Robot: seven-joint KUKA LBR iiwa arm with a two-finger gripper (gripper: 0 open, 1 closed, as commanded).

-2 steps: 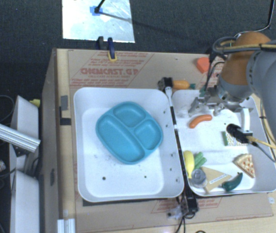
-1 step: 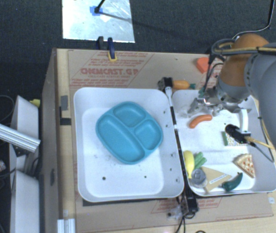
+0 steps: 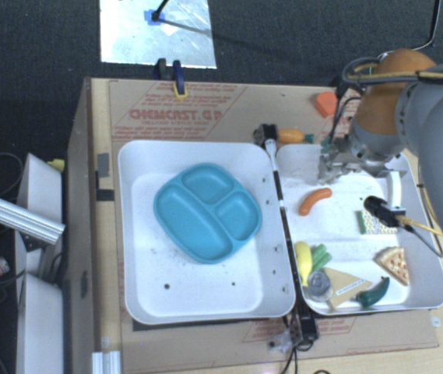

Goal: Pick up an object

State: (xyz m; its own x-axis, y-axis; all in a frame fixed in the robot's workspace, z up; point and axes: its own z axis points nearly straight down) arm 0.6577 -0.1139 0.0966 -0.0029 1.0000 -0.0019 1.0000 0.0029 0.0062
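Right bin (image 3: 436, 287): pizza slice (image 3: 393, 264), sausage (image 3: 314, 201); left bin (image 3: 139, 287): blue tray (image 3: 207, 212).

Blue divided plate (image 3: 208, 210) is lying in the left white bin (image 3: 139, 287). Reflective metal sheet (image 3: 156, 22) is lying beyond the bench; blue clamp (image 3: 177, 74) is gripping the board's far edge.

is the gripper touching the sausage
Apart. The camera view shows bare white bin floor between the gripper, which is near the right bin's far left corner, and the orange sausage below it.
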